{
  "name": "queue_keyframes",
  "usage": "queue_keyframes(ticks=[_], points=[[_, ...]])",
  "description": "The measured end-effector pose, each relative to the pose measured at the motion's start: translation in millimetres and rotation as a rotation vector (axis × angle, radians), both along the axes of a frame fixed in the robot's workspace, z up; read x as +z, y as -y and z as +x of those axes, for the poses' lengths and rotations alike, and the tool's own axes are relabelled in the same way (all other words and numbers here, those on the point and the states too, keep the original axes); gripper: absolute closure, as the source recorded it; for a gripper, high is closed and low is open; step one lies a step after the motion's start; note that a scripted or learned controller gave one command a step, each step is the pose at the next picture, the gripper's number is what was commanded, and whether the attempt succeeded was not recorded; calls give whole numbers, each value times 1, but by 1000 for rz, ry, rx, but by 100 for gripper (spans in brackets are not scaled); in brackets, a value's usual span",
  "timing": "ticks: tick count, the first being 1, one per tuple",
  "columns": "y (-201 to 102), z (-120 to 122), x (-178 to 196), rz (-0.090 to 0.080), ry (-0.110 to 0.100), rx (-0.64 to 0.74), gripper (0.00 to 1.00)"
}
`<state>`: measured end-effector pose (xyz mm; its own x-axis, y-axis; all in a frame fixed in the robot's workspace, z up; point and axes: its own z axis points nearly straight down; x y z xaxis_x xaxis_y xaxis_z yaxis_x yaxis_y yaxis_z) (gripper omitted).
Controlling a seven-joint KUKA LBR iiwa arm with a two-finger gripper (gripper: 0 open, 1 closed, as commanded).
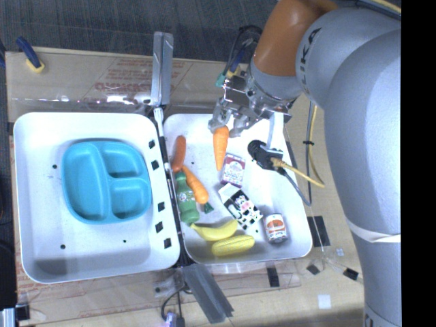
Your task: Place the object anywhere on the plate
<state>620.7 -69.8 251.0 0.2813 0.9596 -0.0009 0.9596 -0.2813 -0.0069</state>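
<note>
Over right white bin: hand (227, 122) gripping an orange plastic carrot (221, 147) by its top.
Carrot hangs tip-down, seemingly lifted above the clutter for carrying; blue sectioned plastic plate (107, 180) waits in left white bin (41, 251).

**Carrot at the gripper, plate in the left bin**

An orange carrot (221, 148) hangs upright, top end between the gripper (227, 122) fingers, above the right bin. The blue three-compartment plate (107, 180) lies flat in the left bin.
</note>
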Motion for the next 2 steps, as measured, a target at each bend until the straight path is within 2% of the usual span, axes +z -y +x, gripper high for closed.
queue_keyframes(ticks=[1,2], points=[[-70,2,-61,-1,1,-37,100],[-143,9,-60,-1,4,34,100]])
